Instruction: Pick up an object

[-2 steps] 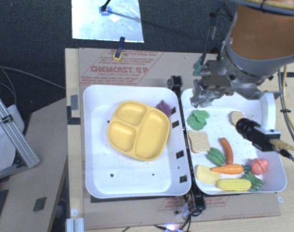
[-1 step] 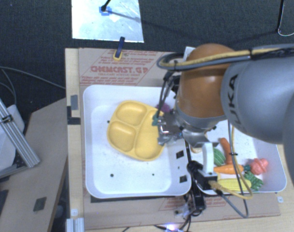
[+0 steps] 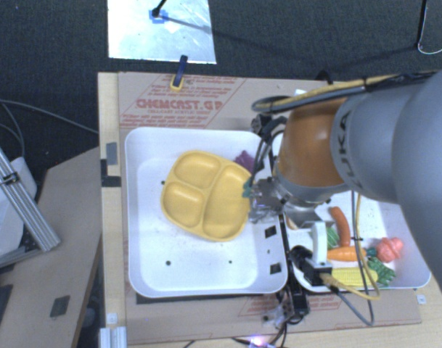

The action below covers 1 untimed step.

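Closest to the lens and largest by far: grey arm (image 3: 384, 140), reaching in from the right, with orange band (image 3: 311, 151) above the wrist, hanging over the seam between the two bins. Underneath everything, desk (image 3: 68, 194) topped with a brown cardboard sheet (image 3: 184, 96) printed in red letters.

On the left half of the sheet, white left bin (image 3: 155, 267). Beside it, white right bin (image 3: 416, 274), largely covered by the arm.

Inside the left bin, toward its far right part, yellow divided plate (image 3: 206, 194), lying flat, three compartments up. Jaws low at the plate's right rim, touching or just beside it; apart or together, cannot tell, hidden under the wrist. Nothing visibly held.

Peeking out past the plate's far right edge, small purple item (image 3: 244, 158), mostly hidden.

In the near part of the right bin, a cluster of toy food, close together: yellow corn cob (image 3: 348, 274) nearest, orange carrot (image 3: 342, 253) just beyond it, red-orange sausage-like piece (image 3: 342, 223) farther still, pink piece (image 3: 389, 248) to the right, green piece (image 3: 380, 270) near the pink one.

Far side of the sheet: blue and yellow clamp (image 3: 179, 72).
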{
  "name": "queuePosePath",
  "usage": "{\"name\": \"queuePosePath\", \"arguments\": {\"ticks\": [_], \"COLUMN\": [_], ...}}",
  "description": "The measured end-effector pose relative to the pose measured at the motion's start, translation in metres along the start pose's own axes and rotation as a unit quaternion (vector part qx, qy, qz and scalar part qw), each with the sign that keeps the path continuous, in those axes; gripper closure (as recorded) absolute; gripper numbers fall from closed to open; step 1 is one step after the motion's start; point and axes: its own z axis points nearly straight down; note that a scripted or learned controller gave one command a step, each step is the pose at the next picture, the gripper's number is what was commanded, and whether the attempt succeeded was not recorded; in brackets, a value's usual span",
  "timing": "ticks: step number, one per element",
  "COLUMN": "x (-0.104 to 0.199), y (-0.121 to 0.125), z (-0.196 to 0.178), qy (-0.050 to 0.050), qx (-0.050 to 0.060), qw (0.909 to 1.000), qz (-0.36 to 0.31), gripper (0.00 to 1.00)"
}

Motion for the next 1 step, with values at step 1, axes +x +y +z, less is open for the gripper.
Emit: {"name": "queuePosePath", "arguments": {"ticks": [1], "x": [-0.0371], "y": [0.0690], "z": [-0.0058], "qy": [0.001], "qx": [-0.006], "qw": [1.0000], "qz": [-0.001], "gripper": [1.00]}}
